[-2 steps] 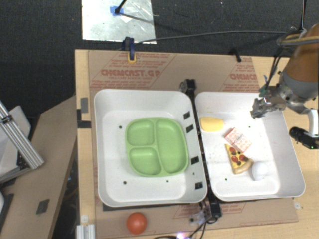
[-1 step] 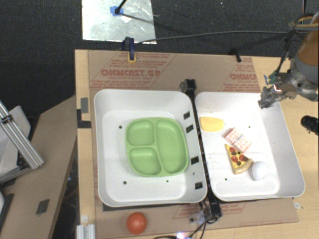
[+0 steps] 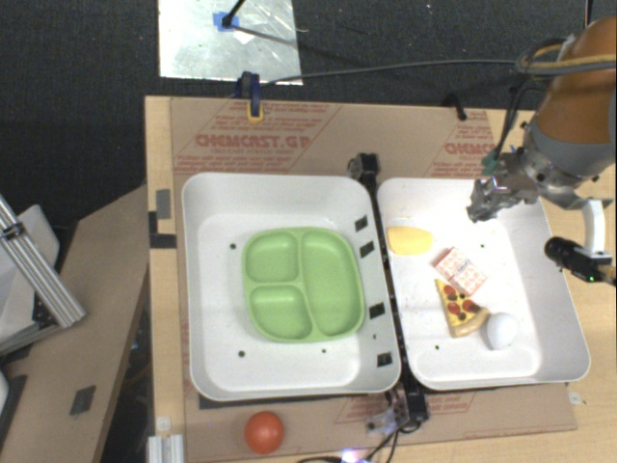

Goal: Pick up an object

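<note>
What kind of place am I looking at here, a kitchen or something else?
Most likely a robotics lab bench, not a kitchen: a robot arm reaches over two white bins, and the pizza slice looks like a toy on a cardboard-covered bench.

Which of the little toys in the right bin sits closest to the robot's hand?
The flat yellow oval piece, at the bin's upper left. The gripper hangs just up-right of it; the red-and-white packet, pizza slice and white ball lie farther down.

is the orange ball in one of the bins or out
Out. The orange ball sits on the bench in front of the left bin, past its near rim, apart from the green tray inside that bin.
</note>
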Controlling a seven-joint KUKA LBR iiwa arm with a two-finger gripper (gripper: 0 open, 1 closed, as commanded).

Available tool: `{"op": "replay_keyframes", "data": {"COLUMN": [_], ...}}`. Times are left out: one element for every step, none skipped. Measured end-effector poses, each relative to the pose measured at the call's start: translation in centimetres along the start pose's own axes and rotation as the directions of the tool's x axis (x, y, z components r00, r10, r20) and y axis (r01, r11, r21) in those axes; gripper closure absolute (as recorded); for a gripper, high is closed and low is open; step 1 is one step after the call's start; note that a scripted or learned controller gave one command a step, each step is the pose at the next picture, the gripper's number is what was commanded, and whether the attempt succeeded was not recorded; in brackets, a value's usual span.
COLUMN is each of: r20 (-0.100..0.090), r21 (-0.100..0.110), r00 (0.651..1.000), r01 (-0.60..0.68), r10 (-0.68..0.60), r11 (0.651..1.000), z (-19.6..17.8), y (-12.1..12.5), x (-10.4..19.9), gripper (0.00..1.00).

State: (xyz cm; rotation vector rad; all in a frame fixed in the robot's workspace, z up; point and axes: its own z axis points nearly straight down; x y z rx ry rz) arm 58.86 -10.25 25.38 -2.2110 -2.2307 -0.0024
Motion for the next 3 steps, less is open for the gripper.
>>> {"op": "replay_keyframes", "data": {"r20": [0.000,0.000,-0.001], "r21": [-0.002,-0.001,0.000], "r00": [1.000,1.000,1.000], "r01": [0.001,0.001,0.002], "r10": [-0.001,-0.001,-0.002], "r11": [1.000,1.000,1.000], "z": [0.1,-0.3,0.4], "y": [0.8,0.4,-0.4], "x": [5.5,11.0,17.3], "gripper": [1.00,1.00,1.00]}}
